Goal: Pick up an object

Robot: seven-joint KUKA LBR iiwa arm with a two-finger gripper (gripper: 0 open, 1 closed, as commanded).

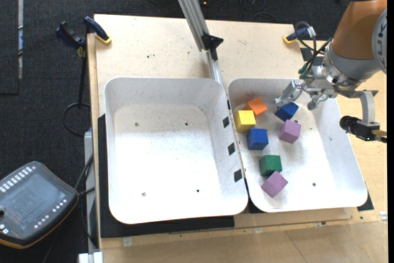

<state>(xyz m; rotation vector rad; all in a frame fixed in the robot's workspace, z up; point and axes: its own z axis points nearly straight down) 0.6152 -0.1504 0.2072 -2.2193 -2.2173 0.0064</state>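
Note:
Several small blocks lie in the right bin (pixel 345 182): an orange one (pixel 257 106), a yellow one (pixel 245 119), a blue one (pixel 257 138), a dark blue one (pixel 286 111), a purple one (pixel 290 130), a green one (pixel 270 164) and another purple one (pixel 274 183). My gripper (pixel 300 100) hangs over the bin's far part, open, with nothing between its fingers. The dark blue block sits just below and left of its left fingertip (pixel 287 96).
The left bin (pixel 123 132) adjoins the right one. A metal camera pole (pixel 188 0) slants up from the bench's far middle. Clamps (pixel 98 31) (pixel 298 34) hold the bench's far corners. A teach pendant (pixel 31 203) lies off the bench at the lower left.

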